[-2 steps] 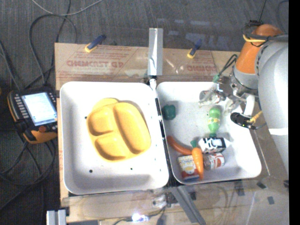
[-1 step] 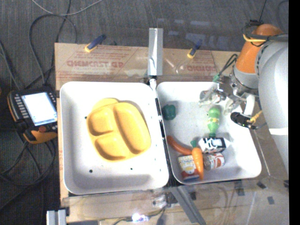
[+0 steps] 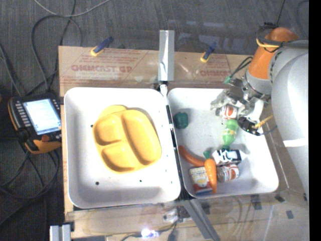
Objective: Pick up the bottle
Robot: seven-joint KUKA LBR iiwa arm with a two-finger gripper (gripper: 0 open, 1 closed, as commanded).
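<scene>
A small green bottle (image 3: 230,131) lies in the right bin (image 3: 266,179), near its upper right part. My gripper (image 3: 234,108) hangs just above the bottle's upper end, at the end of the grey arm with the orange band (image 3: 261,64). A red and white piece (image 3: 229,112) shows right under the gripper, touching the bottle's top; I cannot tell whether it belongs to the bottle. The gripper's body hides how it meets the bottle.
The right bin also holds a dark green lump (image 3: 180,119), two carrots (image 3: 189,156), a black and white can (image 3: 228,156), a red and white can (image 3: 229,173) and a small carton (image 3: 199,179). A yellow divided plate (image 3: 128,137) lies in the left bin (image 3: 80,185).
</scene>
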